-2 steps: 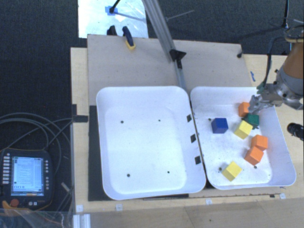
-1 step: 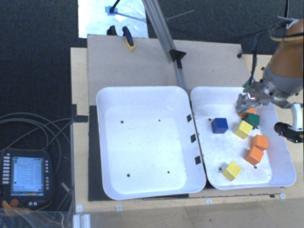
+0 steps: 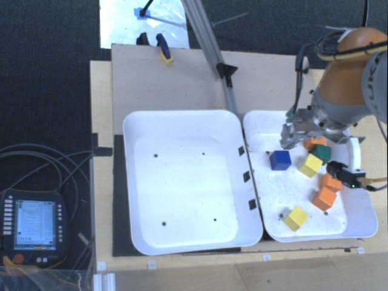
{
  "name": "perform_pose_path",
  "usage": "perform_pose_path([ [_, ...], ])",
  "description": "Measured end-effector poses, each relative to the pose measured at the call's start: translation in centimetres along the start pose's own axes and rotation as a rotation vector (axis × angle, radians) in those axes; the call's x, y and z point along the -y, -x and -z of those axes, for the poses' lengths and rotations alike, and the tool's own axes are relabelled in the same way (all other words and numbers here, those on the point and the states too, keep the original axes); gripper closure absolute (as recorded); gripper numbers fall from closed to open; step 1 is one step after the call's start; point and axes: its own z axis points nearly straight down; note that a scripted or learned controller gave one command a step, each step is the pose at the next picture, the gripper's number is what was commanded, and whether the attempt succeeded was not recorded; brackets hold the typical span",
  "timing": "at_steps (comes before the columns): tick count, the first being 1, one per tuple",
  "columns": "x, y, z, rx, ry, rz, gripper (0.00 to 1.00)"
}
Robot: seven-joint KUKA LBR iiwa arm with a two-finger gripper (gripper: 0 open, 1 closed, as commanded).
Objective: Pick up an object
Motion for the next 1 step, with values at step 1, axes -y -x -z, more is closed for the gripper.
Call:
perform_pose_path([
  [1, 0.38, -5.95, -0.17, 0.0, 0.0, 0.001, 1.0],
])
